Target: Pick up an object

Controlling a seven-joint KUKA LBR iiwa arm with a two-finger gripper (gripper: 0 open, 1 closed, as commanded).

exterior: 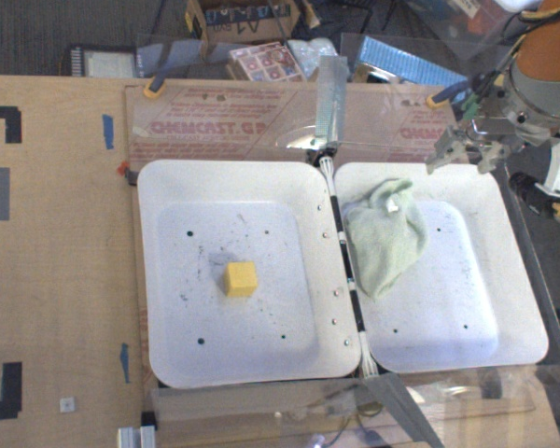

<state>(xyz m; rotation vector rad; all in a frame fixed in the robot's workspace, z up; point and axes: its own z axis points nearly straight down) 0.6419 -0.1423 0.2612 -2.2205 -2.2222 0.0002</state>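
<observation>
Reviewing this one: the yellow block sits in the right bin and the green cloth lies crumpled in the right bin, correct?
Not quite. The camera view shows the yellow block in the left bin, not the right. The green cloth does lie crumpled in the right bin.

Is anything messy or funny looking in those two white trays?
A little. The pale green cloth lies crumpled in the right tray, bunched against the divider. The left tray has dark specks around the yellow block. Nothing looks broken.
</observation>
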